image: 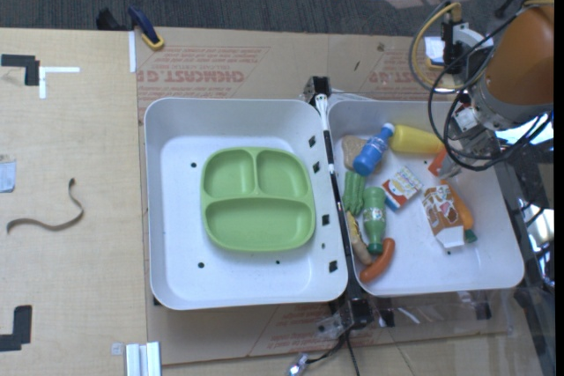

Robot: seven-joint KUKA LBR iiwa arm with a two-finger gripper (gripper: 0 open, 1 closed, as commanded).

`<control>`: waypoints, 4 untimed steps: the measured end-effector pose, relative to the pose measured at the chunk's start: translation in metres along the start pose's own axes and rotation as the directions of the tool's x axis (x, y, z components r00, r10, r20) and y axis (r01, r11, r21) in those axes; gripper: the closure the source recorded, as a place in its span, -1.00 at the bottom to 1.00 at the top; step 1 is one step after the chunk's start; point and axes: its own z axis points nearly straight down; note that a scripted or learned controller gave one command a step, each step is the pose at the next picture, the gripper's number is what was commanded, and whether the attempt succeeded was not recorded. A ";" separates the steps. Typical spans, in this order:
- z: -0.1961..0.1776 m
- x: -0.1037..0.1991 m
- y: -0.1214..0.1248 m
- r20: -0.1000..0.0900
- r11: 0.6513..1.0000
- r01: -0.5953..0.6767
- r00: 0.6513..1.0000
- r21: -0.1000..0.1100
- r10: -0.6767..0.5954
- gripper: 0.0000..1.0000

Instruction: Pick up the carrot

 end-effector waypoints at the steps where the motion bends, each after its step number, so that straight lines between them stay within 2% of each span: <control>1: 0.000 -0.001 0.000 0.002 1.000 0.001 1.000 0.000 -0.001 -1.00; 2: -0.010 -0.002 -0.002 0.005 1.000 -0.007 1.000 0.007 0.007 1.00; 3: -0.010 -0.002 -0.003 0.006 1.000 -0.006 1.000 0.007 0.006 -1.00; 4: 0.013 0.004 -0.017 0.000 0.989 -0.149 0.989 -0.008 0.149 -1.00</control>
